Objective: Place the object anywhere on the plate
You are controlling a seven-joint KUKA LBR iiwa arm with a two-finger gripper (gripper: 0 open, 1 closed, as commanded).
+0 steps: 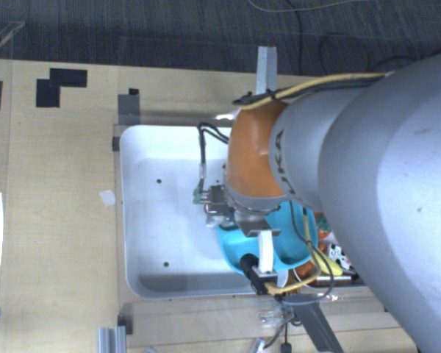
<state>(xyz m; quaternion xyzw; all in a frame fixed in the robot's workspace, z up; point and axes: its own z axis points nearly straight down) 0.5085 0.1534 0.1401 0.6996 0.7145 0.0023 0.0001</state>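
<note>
While the claw is lowered at the blue plate, its state cannot be told; a placing step is judged, with release needed.

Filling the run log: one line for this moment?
arm: over white bin | blue plate: partly hidden under wrist | grip: cannot tell | object: unseen on plate

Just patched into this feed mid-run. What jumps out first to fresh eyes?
The big grey arm with its orange band takes up the right half of the view, reaching in over the white bin. Under its wrist sits a bright blue plate, partly hidden, at the bin's lower right. A few small colourful items peek out beside the plate, too covered to identify.
</note>
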